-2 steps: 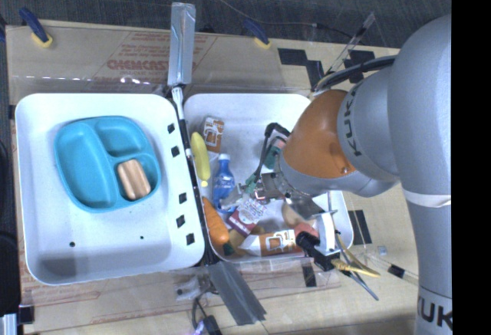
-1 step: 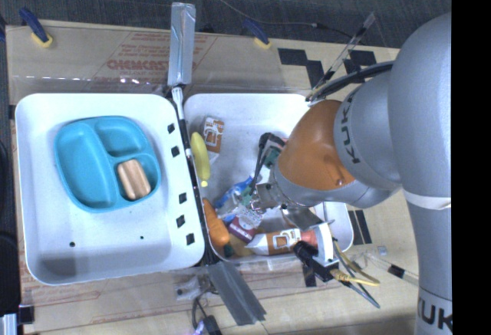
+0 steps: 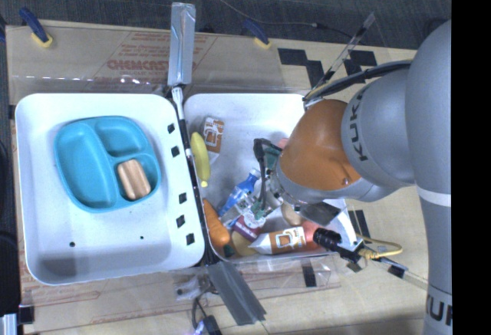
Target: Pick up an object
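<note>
Looming closest to the lens, your grey arm (image 3: 414, 142) with its orange band (image 3: 318, 149) comes in from the right and hangs over the right bin (image 3: 238, 107). Your tool (image 3: 265, 188) points down into the clutter there, beside a blue-and-white packet (image 3: 242, 192); you cannot tell how it is set or whether it has anything. Around it in that bin lie a yellow banana (image 3: 200, 159) along the left wall, a small brown-and-white carton (image 3: 214, 133) just above it, an orange carrot-like piece (image 3: 216, 230) lower left, and a red-capped bottle (image 3: 290, 240) at the front edge. Across the divider, the left bin (image 3: 46, 249) holds a blue divided tray (image 3: 88, 165) with a tan roll (image 3: 134, 178) in its lower right compartment. Both bins sit on your desk (image 3: 115, 50).
</note>
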Action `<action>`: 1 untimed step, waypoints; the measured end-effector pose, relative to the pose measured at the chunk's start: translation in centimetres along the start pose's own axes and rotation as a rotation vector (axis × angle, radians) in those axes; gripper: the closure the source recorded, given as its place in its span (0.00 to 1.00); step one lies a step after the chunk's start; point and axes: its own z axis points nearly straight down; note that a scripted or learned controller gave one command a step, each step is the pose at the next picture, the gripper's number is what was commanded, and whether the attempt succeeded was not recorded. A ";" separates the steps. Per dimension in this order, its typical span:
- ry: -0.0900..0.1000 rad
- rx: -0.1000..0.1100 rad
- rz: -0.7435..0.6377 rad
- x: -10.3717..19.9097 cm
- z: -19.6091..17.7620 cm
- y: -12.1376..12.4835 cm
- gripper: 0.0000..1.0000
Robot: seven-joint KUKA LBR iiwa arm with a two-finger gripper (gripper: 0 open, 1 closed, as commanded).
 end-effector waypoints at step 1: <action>0.023 0.019 0.258 -0.5 0.5 -0.1 0.00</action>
